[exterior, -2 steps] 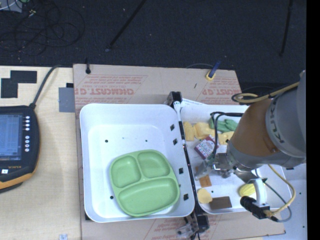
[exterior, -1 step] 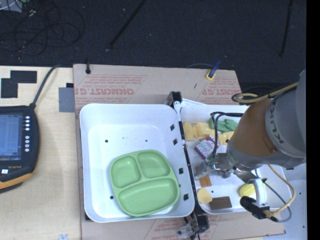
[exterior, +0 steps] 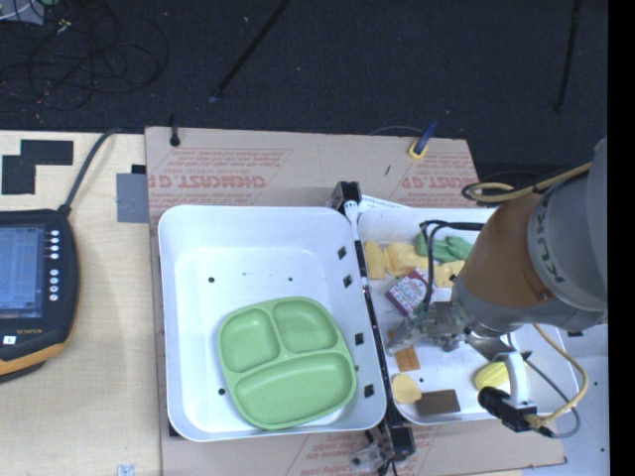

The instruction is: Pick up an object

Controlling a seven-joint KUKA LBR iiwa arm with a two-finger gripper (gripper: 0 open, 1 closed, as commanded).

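Reaching down into the right bin (exterior: 556, 405), the gripper (exterior: 422, 323) is hanging by its left wall over small objects (exterior: 407, 291); whether its claw is apart or together cannot be told.

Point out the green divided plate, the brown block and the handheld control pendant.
green divided plate (exterior: 288, 363): camera view, on the ridge between its compartments.
brown block (exterior: 438, 402): camera view, on its top face.
handheld control pendant (exterior: 30, 286): camera view, on its screen.
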